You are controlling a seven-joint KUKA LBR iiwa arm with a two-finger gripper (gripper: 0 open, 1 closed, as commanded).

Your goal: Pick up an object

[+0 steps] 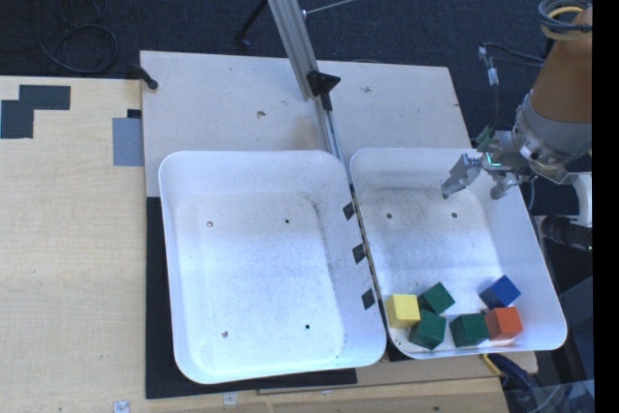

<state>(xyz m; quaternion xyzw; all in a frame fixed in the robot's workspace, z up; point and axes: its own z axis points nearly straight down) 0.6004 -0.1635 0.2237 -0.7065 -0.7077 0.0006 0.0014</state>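
Observation:
Several small blocks lie bunched at the near end of the right bin: a yellow block, three green blocks, a blue block and an orange block. My gripper hangs over the bin's far right part, well away from the blocks. Its two grey fingers stand spread apart with nothing between them, so it is open. The orange band of the arm rises behind it at the right edge.
The left bin sits beside the right one, with black clips along the shared rim. A slanted aluminium rail runs from the far side down to the gap between the bins. Cables lie on the dark floor behind.

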